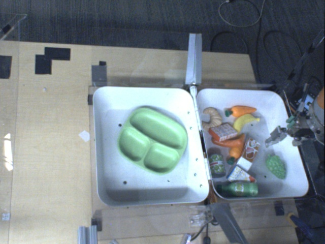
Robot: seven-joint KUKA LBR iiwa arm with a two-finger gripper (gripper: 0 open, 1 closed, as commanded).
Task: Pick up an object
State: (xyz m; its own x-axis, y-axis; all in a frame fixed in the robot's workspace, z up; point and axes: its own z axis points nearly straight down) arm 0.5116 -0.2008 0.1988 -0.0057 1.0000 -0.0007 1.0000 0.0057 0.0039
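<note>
Presently, bench [45, 151]: pale wood, dark floor behind.
Left bin [101, 136]: carries green divided tray [154, 140].
Right bin [274, 103]: my pickings, toy food heaped at its left; green grape bunch [276, 166] lies apart.
My gripper [278, 134]: over right bin, nothing visibly held; finger spread I cannot tell.
Progress: pick not yet made.

Green three-compartment tray [153, 140]: set in the left white bin [104, 151]. Wooden bench [45, 151]: marked with black tape patches [51, 59] at upper left. Metal divider post [194, 60]: mounted between bins. Black cables [244, 14]: laid on dark floor beyond.
</note>
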